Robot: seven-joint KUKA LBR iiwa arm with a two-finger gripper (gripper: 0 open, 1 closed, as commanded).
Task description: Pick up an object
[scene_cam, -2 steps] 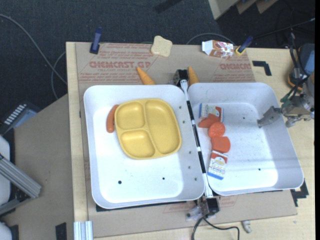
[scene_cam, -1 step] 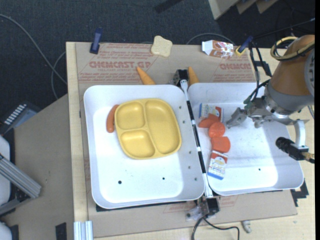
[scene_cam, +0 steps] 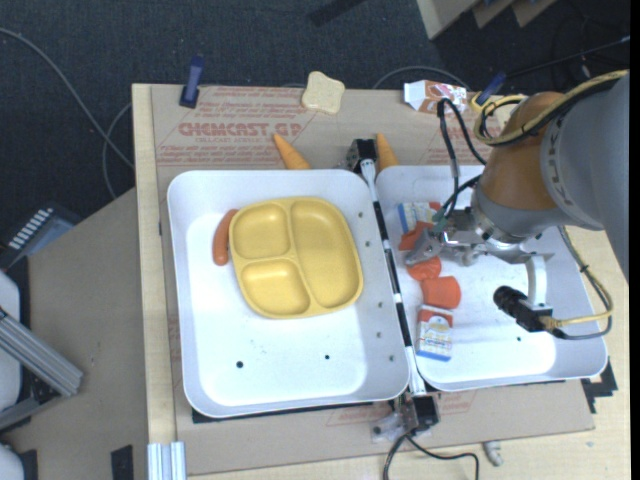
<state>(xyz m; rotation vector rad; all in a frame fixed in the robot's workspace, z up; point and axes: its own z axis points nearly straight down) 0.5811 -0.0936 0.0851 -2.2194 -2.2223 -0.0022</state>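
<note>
Here the gripper (scene_cam: 432, 244) sits low in the right bin (scene_cam: 570, 363), among the orange pieces (scene_cam: 436, 280); its opening cannot be made out. A small carton (scene_cam: 435, 332) lies just beside. Risk: crowded pieces, so a grab may nudge or slip.

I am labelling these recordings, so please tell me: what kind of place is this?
Probably a robotics lab bench for grasping trials: a robot arm reaches over two white bins, toy food such as a yellow divided plate lies inside, and loose cables trail around.
</note>
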